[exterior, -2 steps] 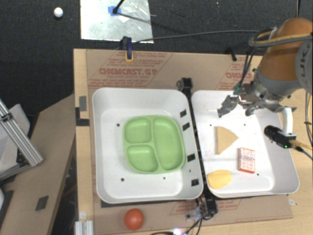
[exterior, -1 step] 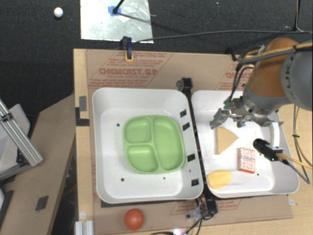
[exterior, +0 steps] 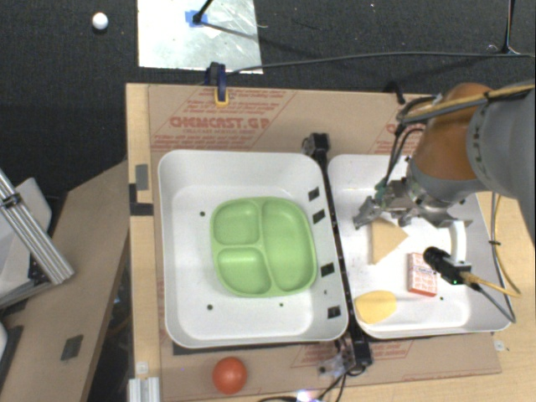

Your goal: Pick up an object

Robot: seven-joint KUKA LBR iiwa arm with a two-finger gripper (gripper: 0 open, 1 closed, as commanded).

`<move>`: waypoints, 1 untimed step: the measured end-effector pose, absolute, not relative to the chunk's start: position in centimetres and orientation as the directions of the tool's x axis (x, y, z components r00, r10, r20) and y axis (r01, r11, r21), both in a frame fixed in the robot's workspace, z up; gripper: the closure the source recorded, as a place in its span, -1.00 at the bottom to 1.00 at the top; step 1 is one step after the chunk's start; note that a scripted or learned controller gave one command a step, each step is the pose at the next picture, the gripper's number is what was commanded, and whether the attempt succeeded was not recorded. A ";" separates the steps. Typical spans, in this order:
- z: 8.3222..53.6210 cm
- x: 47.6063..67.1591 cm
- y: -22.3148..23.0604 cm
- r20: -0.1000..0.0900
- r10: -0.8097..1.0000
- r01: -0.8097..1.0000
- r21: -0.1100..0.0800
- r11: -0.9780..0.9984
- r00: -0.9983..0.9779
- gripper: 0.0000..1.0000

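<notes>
Right bin: tan wedge points down-left; hand above

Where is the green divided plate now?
The green divided plate lies in the middle of the left bin, beside the right bin.

Green tray left bin, pincer over wedge

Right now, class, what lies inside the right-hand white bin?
In the right bin: a tan wedge, a yellow lump and a red-and-white box. The arm covers the bin's far right part, so anything there is hidden.
</notes>
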State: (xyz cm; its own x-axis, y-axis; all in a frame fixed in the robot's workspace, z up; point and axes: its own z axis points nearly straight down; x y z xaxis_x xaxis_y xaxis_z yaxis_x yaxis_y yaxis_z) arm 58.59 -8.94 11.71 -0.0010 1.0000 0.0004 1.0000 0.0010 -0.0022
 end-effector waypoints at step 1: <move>8.9 59.0 -9.1 -0.006 1.000 1.000 0.012 0.001 -0.001 -1.00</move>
